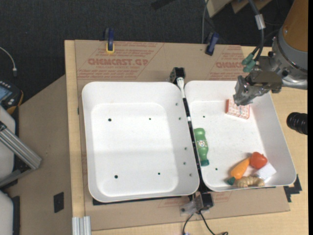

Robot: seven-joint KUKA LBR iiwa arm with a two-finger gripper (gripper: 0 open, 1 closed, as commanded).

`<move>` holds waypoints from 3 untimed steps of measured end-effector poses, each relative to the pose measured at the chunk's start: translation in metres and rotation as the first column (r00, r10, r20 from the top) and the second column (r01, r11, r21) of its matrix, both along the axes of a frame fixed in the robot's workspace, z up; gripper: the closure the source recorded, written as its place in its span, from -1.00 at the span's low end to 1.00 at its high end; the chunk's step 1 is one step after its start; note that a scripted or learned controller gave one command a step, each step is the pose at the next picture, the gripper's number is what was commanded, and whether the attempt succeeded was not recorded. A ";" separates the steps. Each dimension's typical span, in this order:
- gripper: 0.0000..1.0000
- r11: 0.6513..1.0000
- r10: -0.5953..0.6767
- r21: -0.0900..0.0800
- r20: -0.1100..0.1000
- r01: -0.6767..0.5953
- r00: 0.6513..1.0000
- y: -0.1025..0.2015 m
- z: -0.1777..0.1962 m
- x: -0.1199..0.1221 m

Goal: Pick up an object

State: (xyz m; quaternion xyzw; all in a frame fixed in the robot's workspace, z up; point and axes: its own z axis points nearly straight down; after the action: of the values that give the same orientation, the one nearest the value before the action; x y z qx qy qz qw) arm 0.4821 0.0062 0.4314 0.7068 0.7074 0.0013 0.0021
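One small flat card with a pink-and-white pattern (238,110) lies in the right shallow white bin (279,146), toward that bin's 1 o'clock corner. Grey two-finger gripper (241,101) sits directly over the card's upper edge, tips at or just above it; contact unclear, and whether the gripper is open or closed cannot be told. Green plastic bottle (200,145) at the bin's 9 o'clock, along the divider. At 5 o'clock, clustered: orange carrot-shaped toy (239,169), red rounded toy (258,160), beige knobbly piece (248,182). Left shallow white bin (93,146) adjoins.
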 end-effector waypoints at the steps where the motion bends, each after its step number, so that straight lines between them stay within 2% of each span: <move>1: 1.00 1.000 0.009 0.003 -0.003 -0.008 1.000 0.092 -0.003 -0.003; 2: 1.00 1.000 0.000 -0.001 -0.017 0.000 1.000 0.116 -0.138 0.003; 3: 1.00 1.000 -0.001 0.001 -0.009 0.001 1.000 0.141 -0.243 0.036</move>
State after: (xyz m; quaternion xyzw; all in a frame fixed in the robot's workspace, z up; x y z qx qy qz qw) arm 0.5182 0.1475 0.1880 0.7071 0.7072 -0.0016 -0.0016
